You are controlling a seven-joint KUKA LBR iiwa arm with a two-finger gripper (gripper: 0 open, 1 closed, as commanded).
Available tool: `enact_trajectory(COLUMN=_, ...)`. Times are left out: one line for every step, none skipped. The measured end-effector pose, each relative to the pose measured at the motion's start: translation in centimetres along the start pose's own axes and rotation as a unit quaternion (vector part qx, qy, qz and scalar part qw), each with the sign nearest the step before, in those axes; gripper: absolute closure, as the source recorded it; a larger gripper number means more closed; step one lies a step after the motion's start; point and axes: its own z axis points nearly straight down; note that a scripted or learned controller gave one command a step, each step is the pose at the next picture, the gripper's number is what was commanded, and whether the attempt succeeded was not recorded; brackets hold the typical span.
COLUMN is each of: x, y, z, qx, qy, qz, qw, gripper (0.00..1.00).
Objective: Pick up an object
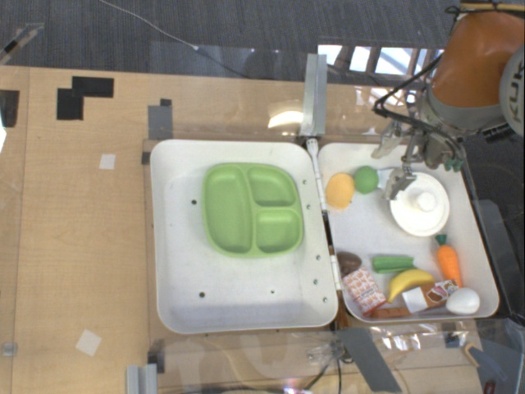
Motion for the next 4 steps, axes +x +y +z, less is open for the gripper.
enact_trajectory(x=-1.3, y=2.6, z=9.5, qx=0.0, qy=0.004, qz=0.1, qw=0.995, gripper=0.0)
enact_trajectory(x=-0.8, y=-3.0, z=9.8, qx=0.001, qy=0.002, qz=0.15, qw=0.9887, gripper=0.0)
enact_trajectory(x=0.3, y=3.1, z=10.1, qx=-0.001, qy=-0.003, qz=0.151, qw=0.9885, gripper=0.0)
enact_trajectory(x=3.8, y=-5.5, z=10.1, qx=0.001, qy=-0.003, qz=0.254, qw=0.9673, gripper=0.0)
